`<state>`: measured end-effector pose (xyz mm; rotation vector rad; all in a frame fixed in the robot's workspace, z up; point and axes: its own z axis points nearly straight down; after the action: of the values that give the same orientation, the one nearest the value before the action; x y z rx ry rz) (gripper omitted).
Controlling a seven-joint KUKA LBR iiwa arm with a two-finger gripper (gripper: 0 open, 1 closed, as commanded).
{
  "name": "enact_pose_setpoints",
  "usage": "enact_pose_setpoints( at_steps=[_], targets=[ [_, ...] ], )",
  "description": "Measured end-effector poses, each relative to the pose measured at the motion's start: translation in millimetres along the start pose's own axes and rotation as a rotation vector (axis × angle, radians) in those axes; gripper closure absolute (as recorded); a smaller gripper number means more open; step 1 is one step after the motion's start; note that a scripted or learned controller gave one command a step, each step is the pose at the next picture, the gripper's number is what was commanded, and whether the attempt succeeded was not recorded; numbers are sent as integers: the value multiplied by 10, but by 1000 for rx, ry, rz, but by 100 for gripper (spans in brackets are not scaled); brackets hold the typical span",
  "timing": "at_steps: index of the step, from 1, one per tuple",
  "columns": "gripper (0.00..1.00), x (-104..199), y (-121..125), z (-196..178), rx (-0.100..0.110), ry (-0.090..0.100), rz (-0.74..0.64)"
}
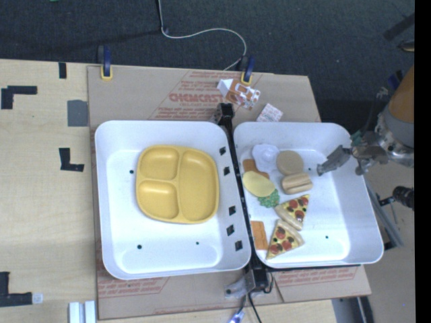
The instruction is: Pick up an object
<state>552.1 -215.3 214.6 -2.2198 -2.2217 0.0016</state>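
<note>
Camera view shows two white bins side by side on the bench. The left bin (pixel 108 200) carries a yellow divided plate (pixel 178 184) near its centre. The right bin (pixel 350 244) carries the candidates for the pick, all crowded toward its left wall: a pale translucent piece (pixel 264 155), a tan round disc (pixel 290 161), a bread roll (pixel 296 182), a yellow oval piece (pixel 255 182) touching a green leafy piece (pixel 269 198), two pizza slices (pixel 294 210) (pixel 283 239) and an orange stick (pixel 258 234) near the bin's front-left corner.

The gripper (pixel 335 160) sits over the right bin's right edge, toward the back — its dark fingertip points left toward the food pile. Nothing lies between the fingers. Whether they are spread or pressed together cannot be told from this angle.

Step in hand, as judged: approach and target selection; no object is lifted yet.

Recommended procedure:
- Choose a piece with free sides. The bread roll and the tan disc are nearest the gripper and have bare bin floor on their right.
- Centre the gripper over the chosen piece before descending, fingers straddling its short axis.
- Avoid the yellow and green pair — touching neighbours may be dragged or jammed.
- The flat pizza slices offer little height to grip; treat them as poor targets.
</note>
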Motion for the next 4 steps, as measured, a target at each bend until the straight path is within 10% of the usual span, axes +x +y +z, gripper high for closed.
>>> enact_pose_setpoints(
  at_steps=[1,2,4],
  targets=[
    [0,247,275,1288,2,2,-2],
    [0,691,932,1296,-2,0,-4],
    [0,872,1169,1079,-1,0,-2]
  ],
)
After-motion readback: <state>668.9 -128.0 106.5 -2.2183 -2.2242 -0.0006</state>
